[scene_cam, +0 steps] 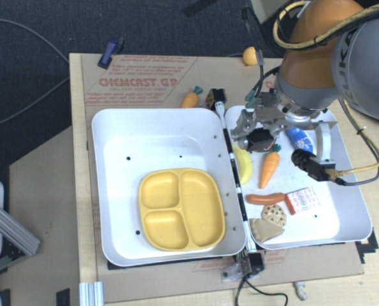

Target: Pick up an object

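Arm: grey KUKA w/ glossy orange band, reaches in over far edge of right bin.
Gripper: dark metal head w/ wires, low over right bin's far-left corner, above far end of banana. Fingers hidden under the head; can't tell how wide they stand or if anything is between them.
Right bin: shallow white plastic, smooth, rounded corners; holds the pickable items.
Banana: yellow, curved, smooth; lies along bin's left wall, far end under gripper.
Carrot: orange cone, green top, point toward near edge; just right of banana, apart from it.
Blue packet: shiny, oblong, near bin's far edge, just right of gripper, partly under arm.
Sausage: thin red-orange rod, lies crosswise mid-bin, near carrot tip.
Red/white pack: small flat rectangle, printed, touching or just beside sausage's right end.
Cookie: round, tan w/ dark chips, just below sausage.
Tan wedge: flat, pale brown, near-left corner of right bin, touching cookie.
Left bin: same white plastic, two dark dots on floor.
Plate: yellow, matte, rounded square, 3 compartments; sits at left bin's near-right part.
Bench: pale board w/ red print, under both bins.
On bench past bins: small orange-yellow piece by left bin's far-right corner; yellow ball at far edge; blue clip at far-left corner.
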Controlling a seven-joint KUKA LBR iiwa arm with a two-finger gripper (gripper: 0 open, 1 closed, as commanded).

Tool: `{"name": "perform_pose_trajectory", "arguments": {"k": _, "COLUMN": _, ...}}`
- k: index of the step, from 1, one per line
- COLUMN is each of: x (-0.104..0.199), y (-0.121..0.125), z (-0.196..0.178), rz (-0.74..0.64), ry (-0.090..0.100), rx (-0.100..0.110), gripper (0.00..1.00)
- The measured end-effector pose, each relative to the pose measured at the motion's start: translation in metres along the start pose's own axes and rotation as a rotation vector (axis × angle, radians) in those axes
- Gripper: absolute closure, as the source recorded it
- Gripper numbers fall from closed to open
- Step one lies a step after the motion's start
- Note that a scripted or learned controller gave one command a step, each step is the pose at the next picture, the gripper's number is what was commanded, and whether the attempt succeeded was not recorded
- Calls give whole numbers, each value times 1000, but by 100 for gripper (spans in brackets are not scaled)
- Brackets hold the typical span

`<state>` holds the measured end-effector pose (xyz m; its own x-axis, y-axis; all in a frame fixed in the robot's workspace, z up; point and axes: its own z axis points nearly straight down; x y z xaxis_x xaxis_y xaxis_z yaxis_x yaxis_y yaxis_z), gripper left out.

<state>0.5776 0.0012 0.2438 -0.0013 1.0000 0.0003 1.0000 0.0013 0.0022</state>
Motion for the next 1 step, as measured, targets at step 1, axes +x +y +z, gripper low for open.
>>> {"name": "perform_pose_trajectory", "arguments": {"k": 1, "x": -33, "y": -51, "z": 14, "rz": 2, "ry": -1, "rx": 5, "gripper": 100}}
